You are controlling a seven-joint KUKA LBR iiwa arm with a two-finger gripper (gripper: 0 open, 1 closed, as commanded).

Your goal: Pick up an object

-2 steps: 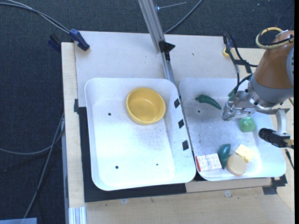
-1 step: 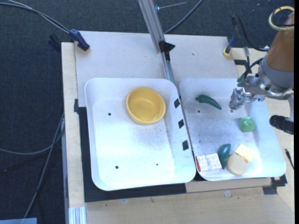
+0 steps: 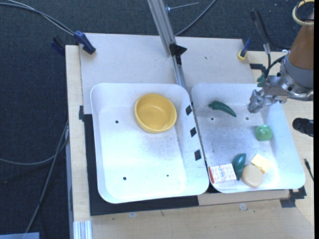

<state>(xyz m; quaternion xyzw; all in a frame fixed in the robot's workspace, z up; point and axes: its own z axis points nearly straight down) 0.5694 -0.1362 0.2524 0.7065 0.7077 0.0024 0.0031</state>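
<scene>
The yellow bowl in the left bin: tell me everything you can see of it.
The yellow bowl is round, plain and matte, plastic by its look, with a slightly thicker rim. It stands upright, mouth up, and holds nothing. It sits alone in the far part of the left bin, near the wall that divides the two bins but apart from it. Nothing touches it except the bin floor. The gripper hangs over the right bin, well away from it.

The hand (image 3: 255,105) hangs over the right bin (image 3: 219,91) — near a green pepper (image 3: 222,108).
</scene>
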